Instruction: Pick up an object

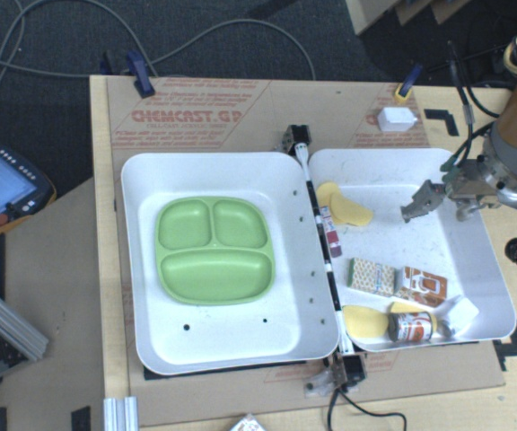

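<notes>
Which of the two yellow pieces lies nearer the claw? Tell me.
The upper yellow piece, by the divider in the right bin, is nearer the claw. The other yellow piece lies at the near edge beside the can.

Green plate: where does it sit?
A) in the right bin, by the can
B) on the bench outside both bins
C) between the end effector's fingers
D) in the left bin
D: the green plate lies flat on the floor of the left bin, far from the end effector.
</notes>
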Motion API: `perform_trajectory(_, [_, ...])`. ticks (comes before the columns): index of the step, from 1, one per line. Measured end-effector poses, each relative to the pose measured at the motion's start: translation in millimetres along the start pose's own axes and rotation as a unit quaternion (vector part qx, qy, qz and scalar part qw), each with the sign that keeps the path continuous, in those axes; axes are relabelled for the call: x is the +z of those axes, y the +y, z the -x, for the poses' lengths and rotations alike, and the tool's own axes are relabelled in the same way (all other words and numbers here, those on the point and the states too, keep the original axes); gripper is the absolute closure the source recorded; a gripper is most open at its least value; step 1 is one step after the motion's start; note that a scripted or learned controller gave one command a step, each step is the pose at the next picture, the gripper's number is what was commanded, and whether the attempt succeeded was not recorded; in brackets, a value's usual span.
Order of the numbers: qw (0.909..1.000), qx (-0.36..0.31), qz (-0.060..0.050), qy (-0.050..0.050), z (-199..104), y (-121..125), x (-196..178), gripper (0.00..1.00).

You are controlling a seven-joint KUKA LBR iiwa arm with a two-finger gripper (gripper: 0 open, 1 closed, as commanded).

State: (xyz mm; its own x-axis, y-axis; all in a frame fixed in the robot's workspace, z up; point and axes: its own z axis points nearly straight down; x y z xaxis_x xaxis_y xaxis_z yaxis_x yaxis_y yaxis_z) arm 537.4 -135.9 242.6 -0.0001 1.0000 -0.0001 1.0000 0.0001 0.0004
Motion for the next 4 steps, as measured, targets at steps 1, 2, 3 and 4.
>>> perform_trajectory(1, [1.0000, 0.001, -0.001, 0.000, 28, -53, 83, 0.00])
perform_trajectory(2, [0.9999, 0.002, 0.010, -0.006, -6, -52, 140, 0.00])
perform_trajectory(3, [1.0000, 0.000, 0.001, -0.001, 36, 18, 63, 0.00])
perform_trajectory(4, [1.0000, 0.001, 0.000, 0.000, 53, -36, 82, 0.00])
